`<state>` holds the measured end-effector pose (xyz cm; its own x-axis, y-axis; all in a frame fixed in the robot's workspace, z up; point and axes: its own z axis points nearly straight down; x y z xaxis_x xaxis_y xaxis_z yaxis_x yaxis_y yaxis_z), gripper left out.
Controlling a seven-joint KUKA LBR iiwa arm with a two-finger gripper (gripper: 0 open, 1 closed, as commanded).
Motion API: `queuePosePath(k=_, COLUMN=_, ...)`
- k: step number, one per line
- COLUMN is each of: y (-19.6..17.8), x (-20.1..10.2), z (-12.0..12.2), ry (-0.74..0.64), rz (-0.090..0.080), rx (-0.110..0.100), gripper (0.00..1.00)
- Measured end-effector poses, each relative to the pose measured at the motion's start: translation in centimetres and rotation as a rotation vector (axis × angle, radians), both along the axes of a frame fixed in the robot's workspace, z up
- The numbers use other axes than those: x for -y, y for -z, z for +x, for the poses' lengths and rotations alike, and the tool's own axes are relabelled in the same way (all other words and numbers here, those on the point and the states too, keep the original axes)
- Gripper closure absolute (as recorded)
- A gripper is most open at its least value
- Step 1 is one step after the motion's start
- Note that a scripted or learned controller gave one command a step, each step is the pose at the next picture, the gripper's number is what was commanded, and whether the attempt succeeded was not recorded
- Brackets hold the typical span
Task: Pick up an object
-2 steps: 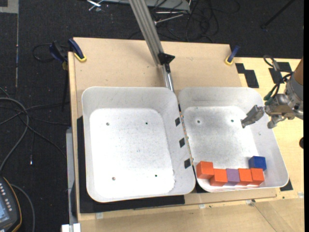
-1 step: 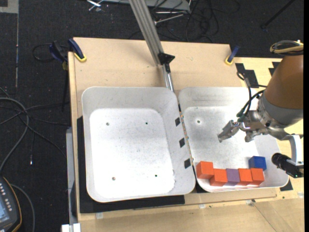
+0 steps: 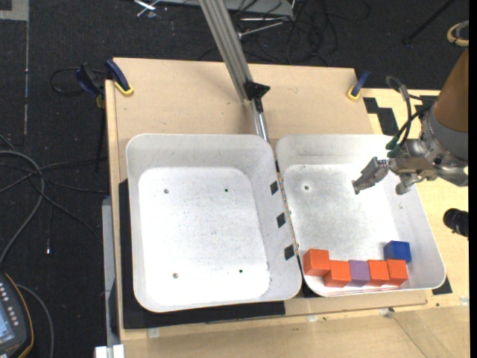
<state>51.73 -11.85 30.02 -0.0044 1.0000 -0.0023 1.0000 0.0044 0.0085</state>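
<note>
Orange, purple and blue blocks sit bunched along the near wall of the right bin [image 3: 417, 222]: an orange block [image 3: 317, 261] at the left end, a purple block [image 3: 359, 271] mid-row, a blue block [image 3: 398, 250] near the right end. The end effector [image 3: 384, 177] hovers above the bin's bare middle, well apart from them, fingers spread and holding nothing. A good grasp probably means travelling toward the near wall and choosing the left orange block, since its outer side is free. Fingers should straddle faces not pressed against neighbours or the wall.
</note>
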Motion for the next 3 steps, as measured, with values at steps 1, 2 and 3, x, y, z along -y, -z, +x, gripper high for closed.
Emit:
queuePosePath(k=1, y=0.42, x=0.01, z=-0.11, ry=0.002, rz=0.001, rx=-0.007, gripper=0.00)
queuePosePath(k=2, y=0.42, x=0.01, z=-0.11, ry=0.002, rz=0.001, rx=-0.008, gripper=0.00)
queuePosePath(k=3, y=0.42, x=0.01, z=-0.12, ry=0.002, rz=0.001, rx=-0.008, gripper=0.00)
